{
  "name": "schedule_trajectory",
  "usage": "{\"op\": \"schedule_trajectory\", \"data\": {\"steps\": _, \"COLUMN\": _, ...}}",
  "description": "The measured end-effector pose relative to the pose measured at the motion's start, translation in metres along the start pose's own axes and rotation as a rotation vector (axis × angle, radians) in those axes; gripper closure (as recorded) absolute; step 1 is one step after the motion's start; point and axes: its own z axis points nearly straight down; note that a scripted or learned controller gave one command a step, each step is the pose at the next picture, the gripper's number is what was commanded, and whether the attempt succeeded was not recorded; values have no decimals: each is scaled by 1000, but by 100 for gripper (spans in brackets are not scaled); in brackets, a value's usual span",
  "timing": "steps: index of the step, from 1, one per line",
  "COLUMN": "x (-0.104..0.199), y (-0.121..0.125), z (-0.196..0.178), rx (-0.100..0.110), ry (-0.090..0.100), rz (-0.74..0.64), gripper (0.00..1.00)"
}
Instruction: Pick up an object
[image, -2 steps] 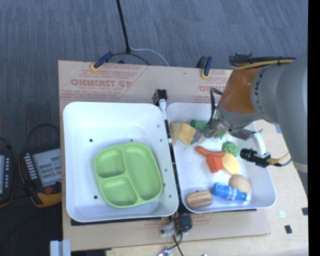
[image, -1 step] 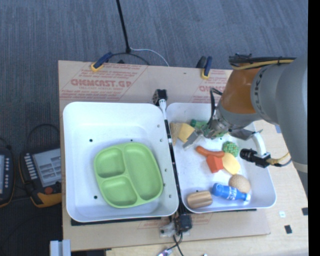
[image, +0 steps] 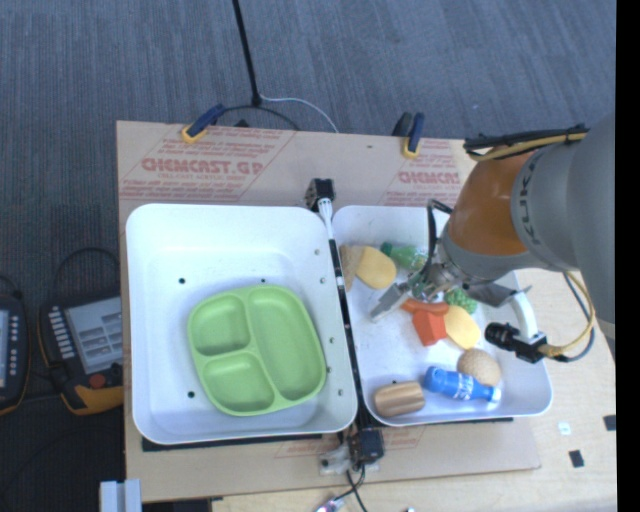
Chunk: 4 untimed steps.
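The right bin (image: 520, 405) holds several toy items. At its upper left lies a yellow piece (image: 375, 267), with a green leafy piece (image: 405, 254) beside it. In the middle are a red-orange piece (image: 431, 321) and a yellow lemon-like piece (image: 462, 327). A tan ball (image: 481, 365), a blue bottle (image: 459, 385) and a brown cylinder (image: 398, 399) lie near the front. My gripper (image: 400, 297) reaches down into this bin, between the yellow piece and the red-orange piece, close to both. The arm's wrist hides what lies right under it.
The left bin (image: 160, 240) holds a green three-compartment tray (image: 258, 348). A black divider rail (image: 340, 290) runs between the bins. A black cable fitting (image: 512, 340) hangs off the arm over the right bin. Clamps (image: 409, 135) hold the cardboard base.
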Motion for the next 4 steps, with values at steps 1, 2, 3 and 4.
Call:
{"op": "schedule_trajectory", "data": {"steps": 1, "x": -52, "y": 2, "z": 1, "rx": 5, "ry": 5, "rz": -317, "gripper": 0}}
{"op": "schedule_trajectory", "data": {"steps": 2, "x": -8, "y": 45, "z": -3, "rx": 15, "ry": 12, "rz": -84, "gripper": 0}}
{"op": "schedule_trajectory", "data": {"steps": 3, "x": 7, "y": 2, "z": 0, "rx": -1, "ry": -1, "rz": -176, "gripper": 0}}
{"op": "schedule_trajectory", "data": {"steps": 4, "x": -25, "y": 10, "z": 1, "rx": 7, "ry": 8, "rz": -535, "gripper": 0}}
